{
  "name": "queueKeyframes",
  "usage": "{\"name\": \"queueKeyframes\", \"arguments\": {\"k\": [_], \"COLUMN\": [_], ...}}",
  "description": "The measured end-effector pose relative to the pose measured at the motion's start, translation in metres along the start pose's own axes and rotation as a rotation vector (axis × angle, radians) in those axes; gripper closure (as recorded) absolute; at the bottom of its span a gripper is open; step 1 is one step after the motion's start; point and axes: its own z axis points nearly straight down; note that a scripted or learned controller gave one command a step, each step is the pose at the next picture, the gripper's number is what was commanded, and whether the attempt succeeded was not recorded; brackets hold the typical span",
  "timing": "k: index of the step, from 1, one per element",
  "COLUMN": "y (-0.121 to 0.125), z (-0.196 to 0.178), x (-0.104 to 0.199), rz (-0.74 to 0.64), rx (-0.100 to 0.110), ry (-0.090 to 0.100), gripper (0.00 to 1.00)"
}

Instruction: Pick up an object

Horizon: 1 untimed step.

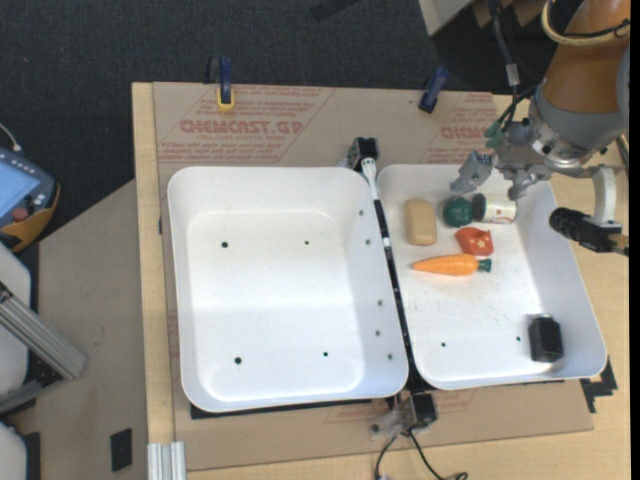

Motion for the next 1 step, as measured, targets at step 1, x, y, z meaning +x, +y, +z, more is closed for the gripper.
{"name": "queueKeyframes", "arguments": {"k": [1], "y": [-0.0933], "z": [0.047], "x": [0.0309], "rz": [0.002], "rx": [0.013], "ry": [0.004], "gripper": [0.0]}}
